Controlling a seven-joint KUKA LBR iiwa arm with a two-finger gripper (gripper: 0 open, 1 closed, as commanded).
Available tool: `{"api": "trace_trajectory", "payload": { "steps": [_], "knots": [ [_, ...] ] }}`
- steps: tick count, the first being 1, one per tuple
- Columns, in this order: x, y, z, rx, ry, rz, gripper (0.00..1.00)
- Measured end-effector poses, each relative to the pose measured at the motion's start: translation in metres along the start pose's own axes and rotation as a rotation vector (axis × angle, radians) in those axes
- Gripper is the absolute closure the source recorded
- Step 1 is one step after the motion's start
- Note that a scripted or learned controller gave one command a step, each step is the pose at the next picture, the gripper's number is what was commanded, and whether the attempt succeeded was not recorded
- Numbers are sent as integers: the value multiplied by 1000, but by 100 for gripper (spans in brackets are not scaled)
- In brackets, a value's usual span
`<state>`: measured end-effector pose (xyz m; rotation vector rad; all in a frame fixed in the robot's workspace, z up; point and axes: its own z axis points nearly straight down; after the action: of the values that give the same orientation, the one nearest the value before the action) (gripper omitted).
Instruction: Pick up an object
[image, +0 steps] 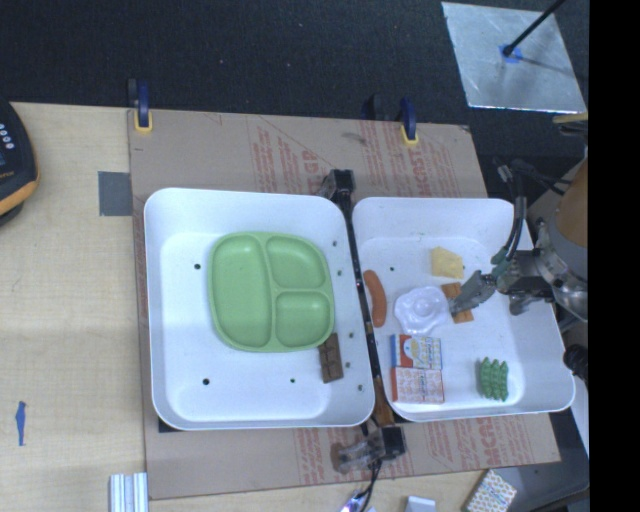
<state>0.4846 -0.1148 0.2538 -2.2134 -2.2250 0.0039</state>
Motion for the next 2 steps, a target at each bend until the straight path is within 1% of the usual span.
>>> {"api": "trace_trajectory", "payload": {
  "steps": [1, 2],
  "knots": [
    [-39, 83, 56, -3, -5, -1, 0],
    [-57, 105, 145, 3, -2, 0, 0]
  ]
}}
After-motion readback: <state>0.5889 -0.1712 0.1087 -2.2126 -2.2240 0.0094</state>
